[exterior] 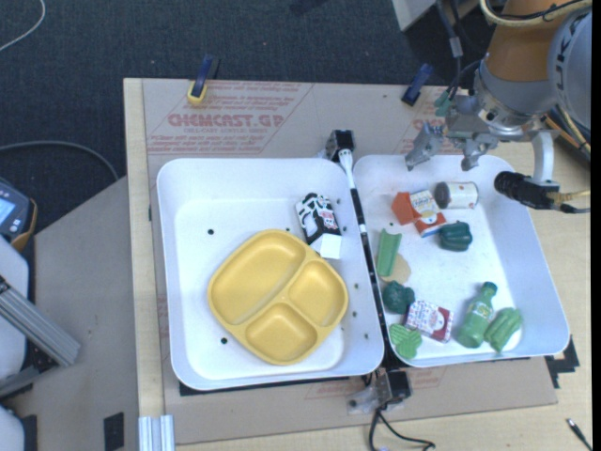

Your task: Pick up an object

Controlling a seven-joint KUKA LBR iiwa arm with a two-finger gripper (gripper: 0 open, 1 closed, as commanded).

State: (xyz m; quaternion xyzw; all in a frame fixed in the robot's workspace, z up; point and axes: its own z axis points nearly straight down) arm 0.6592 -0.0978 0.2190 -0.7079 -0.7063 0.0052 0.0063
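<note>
The nearest candidate I have is the small white can [457, 194] lying on its side in the upper part of the right bin [549, 289], touching the orange carton [414, 208] to its left. I judge it light and rigid, smooth enough to roll or slip, so I would close across its round body near the middle rather than on the ends. The dark green pepper [455, 236] just below it looks like hard plastic, lumpy and less predictable. My claw [447, 147] hovers at the bin's upper rim, just above the can; its two fingers are spread apart with nothing between them and nothing touched. The yellow divided plate [277, 295] sits in the left bin [178, 252].
</note>
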